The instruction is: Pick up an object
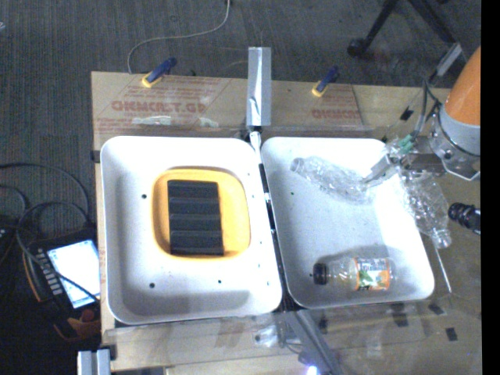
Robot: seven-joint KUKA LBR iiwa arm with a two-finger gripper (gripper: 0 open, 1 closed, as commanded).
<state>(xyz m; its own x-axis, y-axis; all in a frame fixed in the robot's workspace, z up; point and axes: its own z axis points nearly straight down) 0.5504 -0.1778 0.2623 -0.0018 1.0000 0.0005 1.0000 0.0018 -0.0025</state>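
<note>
In the right bin (344,225), a crushed clear plastic bottle (324,176) lies near the far wall. A clear bottle with an orange label and black cap (355,273) lies on its side near the front wall. My gripper (388,165) reaches in over the bin's far right corner, its tip right beside the crushed bottle's right end. I cannot make out whether it touches the bottle. Another crumpled piece of clear plastic (426,203) sits at the bin's right rim, below the wrist. In the left bin (125,209) rests a yellow block with a black ribbed top (199,213).
The two bins meet at a narrow ridge in the middle. A metal post (258,84) stands behind that ridge, with two blue-and-yellow clamps (158,72) on the bench's back edge. Cables and a small screen device (66,268) lie on the floor to the left.
</note>
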